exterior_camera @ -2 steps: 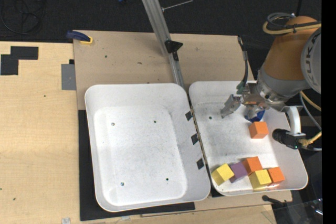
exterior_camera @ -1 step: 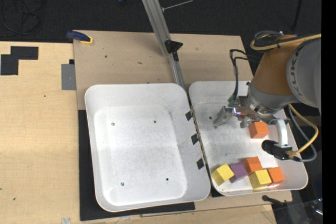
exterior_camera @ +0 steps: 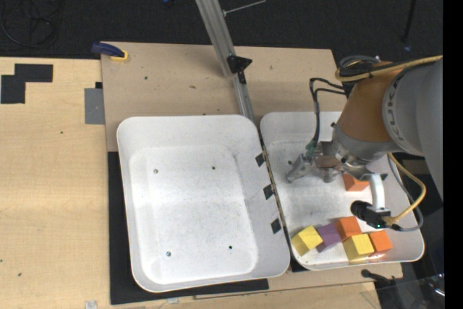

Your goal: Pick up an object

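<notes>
Blocks point(exterior_camera: 340, 234) sit bunched at the right bin's point(exterior_camera: 289, 128) front edge: small, stiff, likely light, so pinch flat opposite faces. Gripper point(exterior_camera: 299, 168) hangs mid-bin, fingers spread, holding nothing.

Even, fairly bright overhead light falls on the surface point(exterior_camera: 181, 83) and washes out the white bins point(exterior_camera: 188, 206); shadows stay soft, the background is dark, and detail is slightly grainy.
</notes>
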You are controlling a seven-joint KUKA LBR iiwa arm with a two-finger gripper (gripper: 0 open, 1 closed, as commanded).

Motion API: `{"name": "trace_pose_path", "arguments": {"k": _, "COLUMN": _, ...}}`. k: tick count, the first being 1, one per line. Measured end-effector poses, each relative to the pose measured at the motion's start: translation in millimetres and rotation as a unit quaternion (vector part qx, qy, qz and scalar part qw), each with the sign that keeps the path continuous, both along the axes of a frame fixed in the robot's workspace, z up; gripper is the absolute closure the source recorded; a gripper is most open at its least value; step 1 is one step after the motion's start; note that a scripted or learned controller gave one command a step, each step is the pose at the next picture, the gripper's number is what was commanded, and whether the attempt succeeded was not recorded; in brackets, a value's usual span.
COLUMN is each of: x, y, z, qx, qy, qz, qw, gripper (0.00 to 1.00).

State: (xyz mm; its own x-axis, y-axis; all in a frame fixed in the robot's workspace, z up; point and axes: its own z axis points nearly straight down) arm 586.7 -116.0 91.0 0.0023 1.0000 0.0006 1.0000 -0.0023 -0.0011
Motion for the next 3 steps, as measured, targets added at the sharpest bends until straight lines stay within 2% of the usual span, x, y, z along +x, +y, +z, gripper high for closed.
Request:
{"name": "trace_pose_path", "arguments": {"k": 1, "x": -0.1, "y": -1.6, "z": 11.0, "qx": 0.0007, "qy": 0.000, "qz": -0.004, "qw": 1.0000, "gripper": 1.00}}
{"name": "trace_pose_path", "arguments": {"k": 2, "x": -7.7, "y": -9.9, "z": 60.4, "qx": -0.0004, "qy": -0.001, "qz": -0.003, "qw": 1.0000, "gripper": 1.00}}
{"name": "trace_pose_path", "arguments": {"k": 3, "x": -5.0, "y": -19.6, "z": 106.8, "qx": -0.0007, "qy": -0.002, "qz": -0.003, "qw": 1.0000, "gripper": 1.00}}
